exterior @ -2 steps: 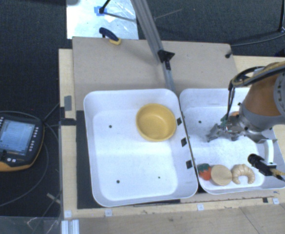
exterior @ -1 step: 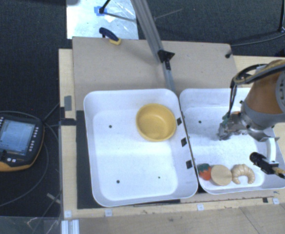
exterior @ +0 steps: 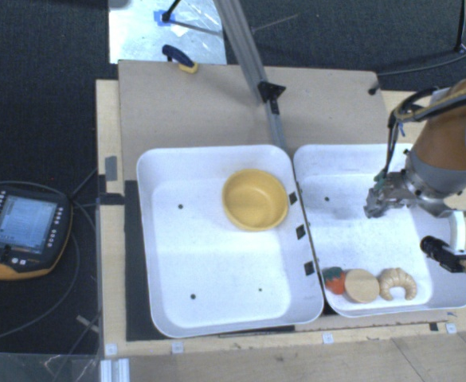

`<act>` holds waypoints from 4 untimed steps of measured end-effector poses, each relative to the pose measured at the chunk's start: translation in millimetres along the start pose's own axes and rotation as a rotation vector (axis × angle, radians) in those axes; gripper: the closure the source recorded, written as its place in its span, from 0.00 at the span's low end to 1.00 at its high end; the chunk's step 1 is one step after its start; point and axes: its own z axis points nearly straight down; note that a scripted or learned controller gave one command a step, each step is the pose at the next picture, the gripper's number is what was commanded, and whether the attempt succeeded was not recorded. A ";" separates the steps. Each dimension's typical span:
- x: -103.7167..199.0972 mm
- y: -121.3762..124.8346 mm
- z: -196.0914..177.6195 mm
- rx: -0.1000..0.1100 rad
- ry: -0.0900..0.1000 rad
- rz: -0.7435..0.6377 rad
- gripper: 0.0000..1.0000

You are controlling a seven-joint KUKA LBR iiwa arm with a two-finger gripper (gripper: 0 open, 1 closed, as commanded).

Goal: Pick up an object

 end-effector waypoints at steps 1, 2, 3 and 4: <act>5.8 1.1 -44.0 0.000 0.000 -0.001 1.00; 5.7 1.6 -63.4 0.002 0.000 0.000 1.00; 52.3 12.9 -58.3 0.004 0.002 -0.004 1.00; 106.6 30.8 -72.7 0.002 0.002 -0.005 1.00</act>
